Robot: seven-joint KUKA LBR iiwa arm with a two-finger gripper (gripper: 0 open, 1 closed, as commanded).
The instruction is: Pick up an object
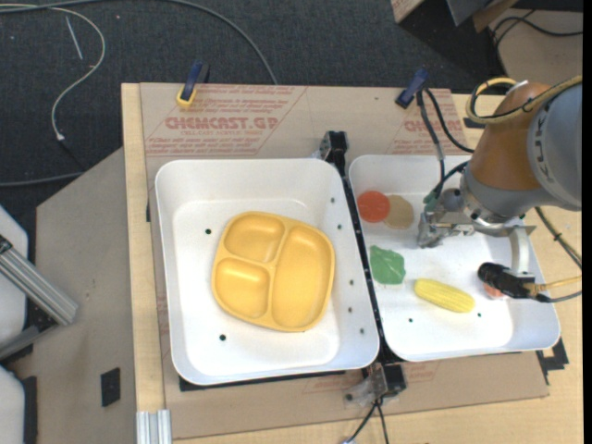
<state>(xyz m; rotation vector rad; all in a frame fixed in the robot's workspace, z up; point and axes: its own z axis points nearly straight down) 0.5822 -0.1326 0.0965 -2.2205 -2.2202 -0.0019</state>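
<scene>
the right bin (pixel 518 326) is the landmark here: inside it, near its far left corner, an orange-red round piece (pixel 373 205) lies touching a tan round piece (pixel 400 212). nearer the front, by the bin's left wall, sits a green leafy piece (pixel 388 266), and just right of that a yellow corn cob (pixel 444 295) lies at a slant. the claw (pixel 431 232) hangs over the bin's middle, just right of the tan piece and above the corn, with nothing visibly between its fingers; whether they are spread or pressed together cannot be told. left of this bin, the left bin (pixel 185 248) carries a yellow divided plate (pixel 274 270).
</scene>
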